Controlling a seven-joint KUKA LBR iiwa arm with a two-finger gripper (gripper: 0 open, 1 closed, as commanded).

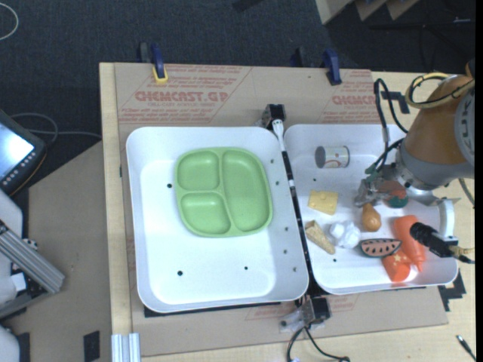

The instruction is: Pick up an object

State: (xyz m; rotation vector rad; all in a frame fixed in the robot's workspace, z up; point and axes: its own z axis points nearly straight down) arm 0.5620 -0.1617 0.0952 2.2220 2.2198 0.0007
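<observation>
Table (226, 81): brown board surface, red lettering along its 12 o'clock edge, two blue clamps there. It carries two shallow white bins side by side.

Left bin (151, 262): holds one green divided plate (224, 191) with three compartments, lying flat toward the bin's 12 o'clock half. The rest of its floor is bare white with a few small dark dots.

Right bin (302, 138): holds the loose items.
- Grey cylinder (332, 157), lying on its side near the 12 o'clock wall.
- Yellow cheese wedge (324, 202), at the bin's centre-left.
- Tan cracker-like piece (320, 237), at 6 o'clock of the cheese, near the 9 o'clock wall.
- White crumpled item (346, 234), just beside the tan piece on its 3 o'clock side.
- Small brown pear-shaped item (370, 218), just at 6 o'clock of the hand.
- Watermelon slice (379, 246), dark rind with red flesh, at 6 o'clock of the pear-shaped item.
- Orange-red items (401, 259), bunched at the bin's 4 o'clock corner, partly under a black part of the arm.

Arm (438, 138): grey with an orange band, entering from 3 o'clock over the right bin.

Hand (371, 191): low over the bin's centre-right, above the pear-shaped item. Whether its fingers stand wide or narrow cannot be told; no item is seen between them.
</observation>
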